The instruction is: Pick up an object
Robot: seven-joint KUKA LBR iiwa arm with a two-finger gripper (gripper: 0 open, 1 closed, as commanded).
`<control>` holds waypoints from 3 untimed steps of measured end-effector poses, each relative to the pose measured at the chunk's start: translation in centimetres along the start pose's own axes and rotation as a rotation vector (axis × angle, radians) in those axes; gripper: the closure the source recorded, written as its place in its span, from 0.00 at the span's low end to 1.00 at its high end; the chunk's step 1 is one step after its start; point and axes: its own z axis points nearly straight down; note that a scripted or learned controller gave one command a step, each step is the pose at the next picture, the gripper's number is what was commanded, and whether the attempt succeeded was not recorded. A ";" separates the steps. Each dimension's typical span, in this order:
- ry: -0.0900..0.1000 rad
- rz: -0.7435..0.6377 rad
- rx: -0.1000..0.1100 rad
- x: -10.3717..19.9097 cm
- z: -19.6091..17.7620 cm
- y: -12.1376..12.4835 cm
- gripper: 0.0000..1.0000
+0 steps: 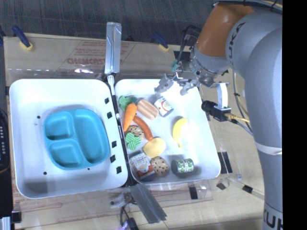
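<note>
In right bin [207, 143] at 12 o'clock, pincer [175, 84] open, empty; we'd grab the light, stiff carton [163, 105] across its sides.

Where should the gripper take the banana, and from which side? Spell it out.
Probably across the middle of the banana, coming straight down. It lies flat and alone on the right bin floor, long axis running up and down the view, so fingers closing left to right span its narrow width.
</note>
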 end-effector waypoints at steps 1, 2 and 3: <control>0.002 -0.073 -0.002 4.6 13.4 0.2 0.00; 0.000 -0.071 -0.001 4.5 13.4 0.2 0.00; 0.000 0.052 0.002 2.3 13.4 -4.4 0.00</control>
